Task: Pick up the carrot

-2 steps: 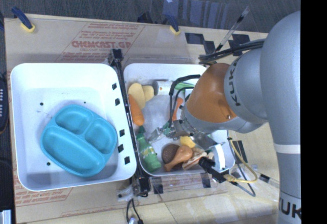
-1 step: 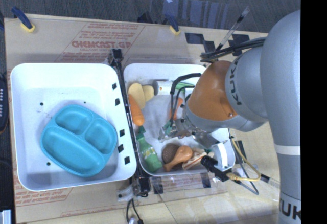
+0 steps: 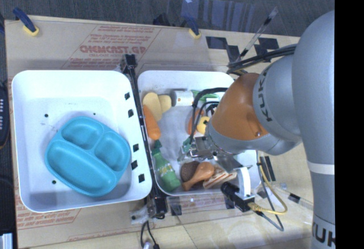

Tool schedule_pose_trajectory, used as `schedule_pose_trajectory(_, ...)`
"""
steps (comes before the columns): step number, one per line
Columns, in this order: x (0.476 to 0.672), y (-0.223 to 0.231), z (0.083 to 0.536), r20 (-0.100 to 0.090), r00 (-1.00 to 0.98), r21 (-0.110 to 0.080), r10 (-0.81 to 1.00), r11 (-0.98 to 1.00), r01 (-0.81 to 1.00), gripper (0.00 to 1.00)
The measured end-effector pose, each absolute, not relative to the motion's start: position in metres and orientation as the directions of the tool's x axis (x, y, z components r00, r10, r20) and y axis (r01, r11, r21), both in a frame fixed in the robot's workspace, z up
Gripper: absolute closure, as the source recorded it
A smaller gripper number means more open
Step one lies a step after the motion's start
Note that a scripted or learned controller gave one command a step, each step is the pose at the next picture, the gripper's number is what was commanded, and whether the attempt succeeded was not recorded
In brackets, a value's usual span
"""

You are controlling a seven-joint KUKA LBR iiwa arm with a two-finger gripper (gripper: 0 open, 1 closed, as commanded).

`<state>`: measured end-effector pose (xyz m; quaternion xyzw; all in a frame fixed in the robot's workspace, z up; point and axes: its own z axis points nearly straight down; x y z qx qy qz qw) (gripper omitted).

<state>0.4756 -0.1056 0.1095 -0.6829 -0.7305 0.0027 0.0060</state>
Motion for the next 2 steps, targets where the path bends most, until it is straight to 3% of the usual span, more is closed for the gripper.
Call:
schedule_pose_trajectory(1,0.477,-0.108,0.111,-0.002,-0.065,-0.005,0.998,0.065,0.998,0.00)
schedule_pose_trajectory(2,0.560,-0.042,0.194,0.002,-0.074,0.001,0.997,0.074,0.997,0.00)
